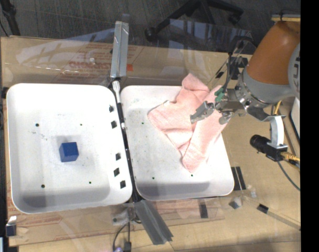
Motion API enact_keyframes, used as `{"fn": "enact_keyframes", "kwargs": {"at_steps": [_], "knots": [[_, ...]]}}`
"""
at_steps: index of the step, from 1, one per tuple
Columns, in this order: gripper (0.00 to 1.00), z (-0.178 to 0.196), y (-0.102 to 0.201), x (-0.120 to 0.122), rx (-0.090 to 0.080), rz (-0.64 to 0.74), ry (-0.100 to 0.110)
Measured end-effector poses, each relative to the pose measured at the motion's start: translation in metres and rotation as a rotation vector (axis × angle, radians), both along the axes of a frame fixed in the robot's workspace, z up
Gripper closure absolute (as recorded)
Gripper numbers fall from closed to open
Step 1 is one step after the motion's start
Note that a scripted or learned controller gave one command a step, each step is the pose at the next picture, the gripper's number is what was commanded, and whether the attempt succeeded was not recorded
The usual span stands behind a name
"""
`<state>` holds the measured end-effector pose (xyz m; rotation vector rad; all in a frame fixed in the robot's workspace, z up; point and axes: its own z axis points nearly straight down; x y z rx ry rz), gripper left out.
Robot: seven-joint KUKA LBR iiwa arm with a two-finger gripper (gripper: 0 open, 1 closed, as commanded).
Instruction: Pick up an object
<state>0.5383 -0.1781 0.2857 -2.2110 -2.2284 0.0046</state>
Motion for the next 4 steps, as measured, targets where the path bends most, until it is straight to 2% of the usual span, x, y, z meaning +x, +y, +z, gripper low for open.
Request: {"fn": "enact_keyframes", "kwargs": {"at_steps": [1,2,3,4], "knots": [[0.00,-0.163,0.012,0.014,0.001,-0.023,0.002],[1.00,-0.153,0.012,0.014,0.000,-0.019,0.004],[1.00,-0.144,0.012,0.014,0.000,-0.015,0.006],[1.00,-0.057,-0.003,0.090,0.000,0.110,-0.003]]}}
